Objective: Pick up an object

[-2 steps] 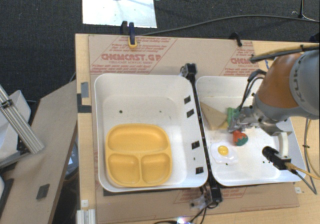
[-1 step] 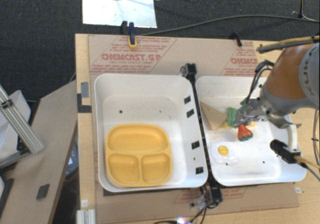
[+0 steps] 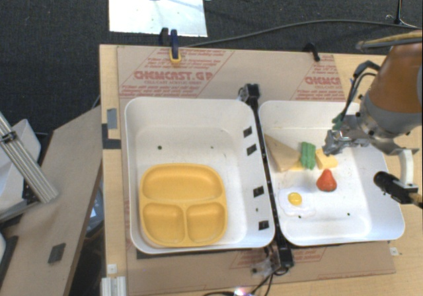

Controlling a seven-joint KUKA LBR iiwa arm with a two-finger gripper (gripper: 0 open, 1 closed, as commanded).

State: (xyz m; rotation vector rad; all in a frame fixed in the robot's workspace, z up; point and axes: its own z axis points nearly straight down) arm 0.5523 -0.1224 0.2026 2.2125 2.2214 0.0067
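Observation:
The right bin (image 3: 370, 222) holds several toy foods: a pale cheese wedge (image 3: 283, 154), a green piece (image 3: 308, 155), a small yellow block (image 3: 328, 161), a red strawberry (image 3: 326, 181) and a fried egg (image 3: 295, 201). My gripper (image 3: 332, 141) reaches in from the right and hangs low over the bin, just above the yellow block and to the right of the green piece. I see nothing held in it. The orange band and grey wrist (image 3: 393, 100) hide the bin's far right corner.
The left bin (image 3: 192, 116) contains a yellow divided tray (image 3: 185, 203) at its front. A black divider with clips (image 3: 259, 156) runs between the bins. A clamp (image 3: 174, 43) sits on the bench's back edge, and cables cross behind it.

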